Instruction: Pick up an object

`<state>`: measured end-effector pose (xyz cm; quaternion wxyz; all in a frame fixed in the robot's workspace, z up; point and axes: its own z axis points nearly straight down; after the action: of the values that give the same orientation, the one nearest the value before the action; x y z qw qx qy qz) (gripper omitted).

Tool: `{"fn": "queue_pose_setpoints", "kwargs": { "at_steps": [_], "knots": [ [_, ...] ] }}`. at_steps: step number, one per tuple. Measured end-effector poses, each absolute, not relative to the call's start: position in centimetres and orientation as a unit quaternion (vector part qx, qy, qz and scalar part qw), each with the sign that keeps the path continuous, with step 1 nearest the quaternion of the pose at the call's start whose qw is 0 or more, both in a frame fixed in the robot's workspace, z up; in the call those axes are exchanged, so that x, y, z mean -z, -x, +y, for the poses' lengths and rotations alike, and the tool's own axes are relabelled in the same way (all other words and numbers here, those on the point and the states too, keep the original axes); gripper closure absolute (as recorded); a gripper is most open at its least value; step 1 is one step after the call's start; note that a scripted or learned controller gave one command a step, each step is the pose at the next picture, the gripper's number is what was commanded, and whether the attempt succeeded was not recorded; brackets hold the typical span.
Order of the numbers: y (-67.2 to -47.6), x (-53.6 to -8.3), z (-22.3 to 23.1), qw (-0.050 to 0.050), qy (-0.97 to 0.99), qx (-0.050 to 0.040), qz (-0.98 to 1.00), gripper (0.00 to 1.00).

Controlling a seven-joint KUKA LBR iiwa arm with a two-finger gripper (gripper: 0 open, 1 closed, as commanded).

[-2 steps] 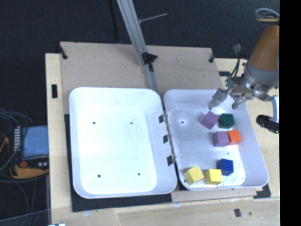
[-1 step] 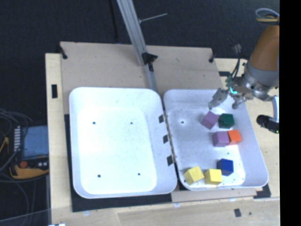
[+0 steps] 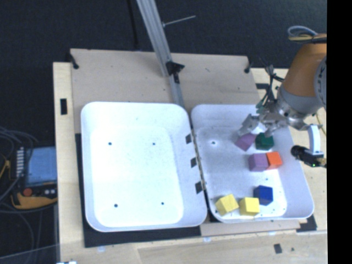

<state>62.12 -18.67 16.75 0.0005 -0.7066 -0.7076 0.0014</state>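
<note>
Gripper (image 3: 258, 126) first: you see it low over the far end of the right bin (image 3: 220, 126), hanging from the grey arm (image 3: 301, 81) that comes in from the right with its orange band. From this slanted angle its metal parts blur together, so you cannot tell whether it is spread, pressed together or pinching anything. Part of the arm is cut off at the right side, and you cannot follow it back to its base.

Just below the gripper you find a tilted purple block (image 3: 245, 141) and, beside it on the right, a green block (image 3: 264, 142). Both sit so close under the tool that you cannot say whether it touches either one, and the green block's far edge is partly covered by it.

Nearer the middle of that bin a second purple block (image 3: 258, 161) lies touching an orange block (image 3: 274, 159). Toward the near end you see a blue block (image 3: 264, 194), and near it two yellow blocks (image 3: 226, 204) (image 3: 249, 205) just beside each other against the near rim.

On your left stands the left bin (image 3: 93, 147), its floor marked with a few small dark dots. A slanted metal rail (image 3: 157, 34) crosses the bench from the far side and ends between the two bins. At the far left edge a small blue device (image 3: 41, 165) with cables is partly cut off.
</note>
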Motion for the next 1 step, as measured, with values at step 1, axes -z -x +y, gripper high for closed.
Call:
{"fn": "queue_pose_setpoints", "kwargs": {
  "at_steps": [1],
  "knots": [
    [-61.88, -10.69, -18.27, 0.0, 0.706, -0.0005, -0.708, 0.0]
  ]
}}
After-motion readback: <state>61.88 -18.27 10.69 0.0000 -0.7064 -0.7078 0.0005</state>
